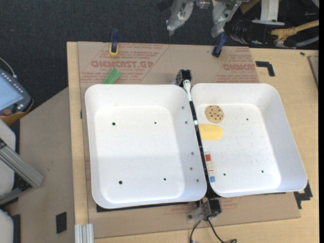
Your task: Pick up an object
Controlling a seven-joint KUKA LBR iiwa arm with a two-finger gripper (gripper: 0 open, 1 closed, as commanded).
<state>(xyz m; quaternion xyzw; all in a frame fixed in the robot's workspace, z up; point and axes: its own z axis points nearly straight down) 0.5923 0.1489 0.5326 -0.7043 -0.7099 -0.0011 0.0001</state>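
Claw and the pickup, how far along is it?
Nothing looks done yet. The claw hangs open above the bench's far edge, away from both bins, with nothing between its fingers. The cookie and the yellow piece lie in the right bin. Left to do: move over, descend, grasp and lift one.

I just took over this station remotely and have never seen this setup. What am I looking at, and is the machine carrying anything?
One fixed camera looks down at a slant on a bench. Two shallow white bins sit side by side on a cardboard sheet: the left bin and the right bin. In the right bin, near the divider, lie a chocolate-chip cookie and a pale yellow flat piece. The robot arm's gripper hangs at the top, above the bench's far edge, jaws spread apart with nothing between them. So nothing has been picked up yet.
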